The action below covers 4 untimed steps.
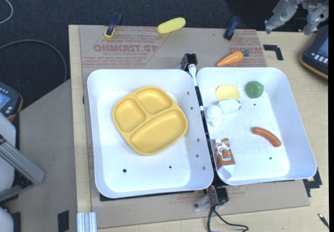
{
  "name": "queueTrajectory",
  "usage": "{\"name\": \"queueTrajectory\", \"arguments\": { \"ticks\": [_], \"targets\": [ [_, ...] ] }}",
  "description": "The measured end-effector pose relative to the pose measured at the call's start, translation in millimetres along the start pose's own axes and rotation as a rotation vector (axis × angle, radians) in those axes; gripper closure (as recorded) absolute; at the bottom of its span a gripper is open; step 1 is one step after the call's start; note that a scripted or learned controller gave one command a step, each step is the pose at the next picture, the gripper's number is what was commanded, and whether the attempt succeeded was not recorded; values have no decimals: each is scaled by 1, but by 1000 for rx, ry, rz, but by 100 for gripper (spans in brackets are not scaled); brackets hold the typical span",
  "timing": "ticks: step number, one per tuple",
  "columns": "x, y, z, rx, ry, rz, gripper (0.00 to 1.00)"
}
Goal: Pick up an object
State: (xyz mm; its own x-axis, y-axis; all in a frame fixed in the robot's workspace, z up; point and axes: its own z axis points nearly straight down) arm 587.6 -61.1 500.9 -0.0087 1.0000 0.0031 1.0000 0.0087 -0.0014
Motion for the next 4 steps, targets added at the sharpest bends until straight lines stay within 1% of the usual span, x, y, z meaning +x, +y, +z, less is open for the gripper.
{"name": "queueTrajectory", "arguments": {
  "ticks": [1,2,3,4],
  "targets": [
    [161,-38,15,3,2,-11,0],
    [151,-35,3,-3,-3,7,100],
    [246,-95,135,15,-5,-2,100],
    [195,-108,154,6,-5,13,100]
  ]
}}
